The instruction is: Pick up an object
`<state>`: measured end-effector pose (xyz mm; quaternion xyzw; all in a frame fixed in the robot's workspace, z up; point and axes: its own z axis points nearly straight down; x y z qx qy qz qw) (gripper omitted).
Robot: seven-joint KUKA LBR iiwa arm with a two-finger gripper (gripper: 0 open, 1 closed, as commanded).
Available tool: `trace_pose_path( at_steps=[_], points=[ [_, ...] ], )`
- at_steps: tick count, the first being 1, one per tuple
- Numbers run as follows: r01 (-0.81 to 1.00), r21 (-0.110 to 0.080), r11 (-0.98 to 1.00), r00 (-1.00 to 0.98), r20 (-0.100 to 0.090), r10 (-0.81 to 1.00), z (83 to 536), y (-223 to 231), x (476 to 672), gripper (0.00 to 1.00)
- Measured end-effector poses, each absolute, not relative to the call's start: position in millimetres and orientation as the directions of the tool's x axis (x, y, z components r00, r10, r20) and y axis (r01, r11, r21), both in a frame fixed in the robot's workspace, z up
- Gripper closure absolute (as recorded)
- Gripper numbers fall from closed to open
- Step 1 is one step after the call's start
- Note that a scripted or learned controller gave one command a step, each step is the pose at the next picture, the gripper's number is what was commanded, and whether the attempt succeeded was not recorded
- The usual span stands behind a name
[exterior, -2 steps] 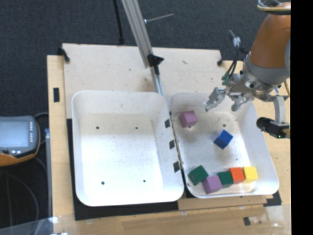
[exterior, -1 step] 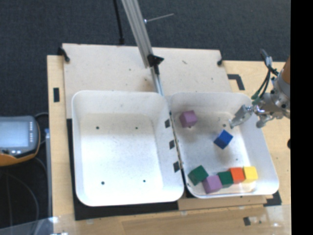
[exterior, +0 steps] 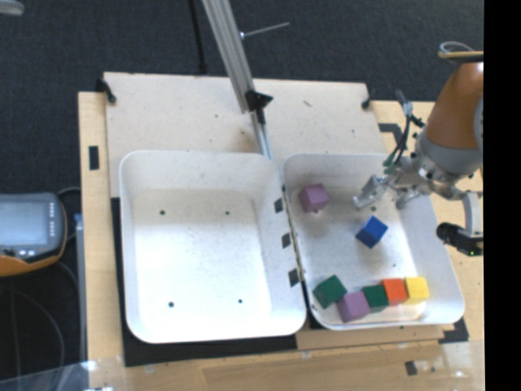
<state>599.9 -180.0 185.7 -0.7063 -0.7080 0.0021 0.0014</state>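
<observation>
The claw (exterior: 376, 191) hangs over the right bin (exterior: 444, 255), grip state unclear. Nearest target: the blue cube (exterior: 372, 232) at 6 o'clock; descend squarely, straddling it.

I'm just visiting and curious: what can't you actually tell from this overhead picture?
- Claw: too small and blurred to tell how its fingers stand.
- Arm: cut off at the right edge.
- Purple block: its low side is partly masked by the right bin's rim.
</observation>
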Motion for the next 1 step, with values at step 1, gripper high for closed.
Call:
trace_pose_path(
  at_steps=[1],
  points=[
    [1.000,-0.001,-0.004,0.004,-0.002,1.000,200.7,-196.1,532.4,0.00]
  ],
)
